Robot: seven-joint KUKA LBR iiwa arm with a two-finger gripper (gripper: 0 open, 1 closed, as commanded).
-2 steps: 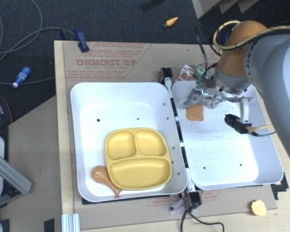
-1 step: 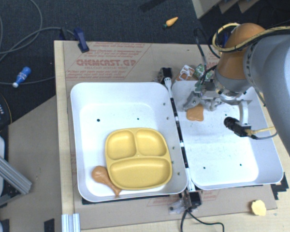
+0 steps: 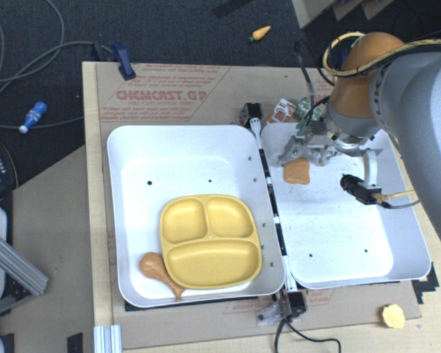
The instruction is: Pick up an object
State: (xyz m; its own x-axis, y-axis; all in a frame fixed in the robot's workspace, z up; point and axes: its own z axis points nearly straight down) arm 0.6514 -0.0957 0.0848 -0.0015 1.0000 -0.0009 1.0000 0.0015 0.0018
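Camera view, claw (image 3: 303, 155) over orange piece (image 3: 297, 172), right bin (image 3: 338, 263)

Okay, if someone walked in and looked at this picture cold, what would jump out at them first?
Probably the yellow divided plate in the left bin, with an orange drumstick-shaped toy tucked against its lower left edge. Next, the grey arm with its orange band reaching in from the right, its gripper low over the right bin's far end, just above a small orange-brown piece.
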